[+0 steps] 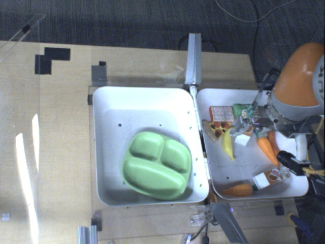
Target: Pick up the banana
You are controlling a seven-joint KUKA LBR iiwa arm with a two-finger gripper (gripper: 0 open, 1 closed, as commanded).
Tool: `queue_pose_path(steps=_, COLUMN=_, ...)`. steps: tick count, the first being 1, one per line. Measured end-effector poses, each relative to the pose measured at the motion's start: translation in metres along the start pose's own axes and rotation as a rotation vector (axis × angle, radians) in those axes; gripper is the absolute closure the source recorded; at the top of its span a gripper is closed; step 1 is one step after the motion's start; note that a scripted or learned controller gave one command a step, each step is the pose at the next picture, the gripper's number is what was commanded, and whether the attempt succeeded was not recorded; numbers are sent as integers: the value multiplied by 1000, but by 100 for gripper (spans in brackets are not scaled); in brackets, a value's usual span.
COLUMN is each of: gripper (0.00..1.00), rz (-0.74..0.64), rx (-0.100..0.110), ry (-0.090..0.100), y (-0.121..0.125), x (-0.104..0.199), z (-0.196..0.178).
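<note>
The yellow banana [227, 144] lies in the right bin [254, 96], left of its middle, pointing towards the front. My gripper [244, 125] hangs just to the right of and behind the banana's upper end, above a small white block [242, 140]. The grey wrist and its orange band [300, 75] cover the bin's back right part. Nothing is visibly lifted off the bin floor.
Around the banana lie a red and white box [221, 114], a carrot [266, 151], an orange piece [238, 189] at the front and small packets [269, 177]. The left bin [109, 136] holds a green sectioned plate [157, 164]. A metal divider [193, 60] separates the bins.
</note>
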State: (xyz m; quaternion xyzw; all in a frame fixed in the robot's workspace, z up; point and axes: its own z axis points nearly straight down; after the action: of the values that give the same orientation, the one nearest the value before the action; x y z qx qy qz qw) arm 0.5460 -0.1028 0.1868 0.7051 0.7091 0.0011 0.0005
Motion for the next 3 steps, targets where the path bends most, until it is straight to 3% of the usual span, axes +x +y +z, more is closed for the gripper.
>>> queue_pose_path(steps=1, gripper=0, rz=306, rx=-3, ry=-1, y=24, x=35, z=-125)
queue_pose_path(steps=2, gripper=0, rz=109, rx=-1, ry=0, y=-16, x=62, z=-11)
queue_pose_path(steps=3, gripper=0, rz=88, rx=0, ry=-1, y=-2, x=18, z=51)
